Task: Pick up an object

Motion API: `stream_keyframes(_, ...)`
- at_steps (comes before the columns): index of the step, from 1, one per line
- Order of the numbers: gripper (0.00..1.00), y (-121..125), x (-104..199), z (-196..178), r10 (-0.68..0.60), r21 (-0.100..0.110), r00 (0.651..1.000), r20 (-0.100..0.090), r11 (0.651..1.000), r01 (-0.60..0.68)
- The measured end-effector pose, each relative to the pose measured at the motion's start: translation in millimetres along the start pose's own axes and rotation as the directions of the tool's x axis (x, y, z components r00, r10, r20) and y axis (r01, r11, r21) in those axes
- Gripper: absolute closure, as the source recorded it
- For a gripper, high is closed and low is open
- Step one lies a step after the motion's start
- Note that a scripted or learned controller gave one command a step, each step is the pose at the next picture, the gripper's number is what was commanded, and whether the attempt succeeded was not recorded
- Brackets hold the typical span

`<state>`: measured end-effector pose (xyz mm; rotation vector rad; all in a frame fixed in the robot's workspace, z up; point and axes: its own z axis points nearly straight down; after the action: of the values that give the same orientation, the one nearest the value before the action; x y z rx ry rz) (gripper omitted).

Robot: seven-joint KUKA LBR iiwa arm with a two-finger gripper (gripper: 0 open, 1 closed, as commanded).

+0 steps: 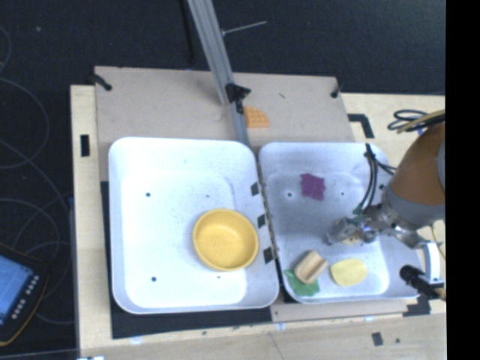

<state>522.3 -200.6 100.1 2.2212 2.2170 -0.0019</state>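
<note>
My gripper (343, 232) reaches in from the right and hangs low over the right bin (289, 163), near its middle right. Whether anything sits between its fingers cannot be made out. Just below it lies a yellow round object (349, 272), and to that object's left a tan block (310, 265) rests on a green piece (306, 285) near the bin's front edge. A purple flat piece (313, 186) lies toward the back of the same bin. A yellow bowl (224, 239) stands upright in the left bin (150, 171), close to the divider.
A grey metal pole (214, 47) rises from behind the bins, with an orange tag (256, 118) at its base on the board. Black cables (369, 186) hang by the arm's wrist. A screen device (15, 291) lies at the far left on the floor.
</note>
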Motion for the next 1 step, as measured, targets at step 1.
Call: stream_keyframes(1, 1.0, 1.3, -0.6, -12.2, 0.005, -0.005, 1.0, 0.0, 1.0, -0.005)
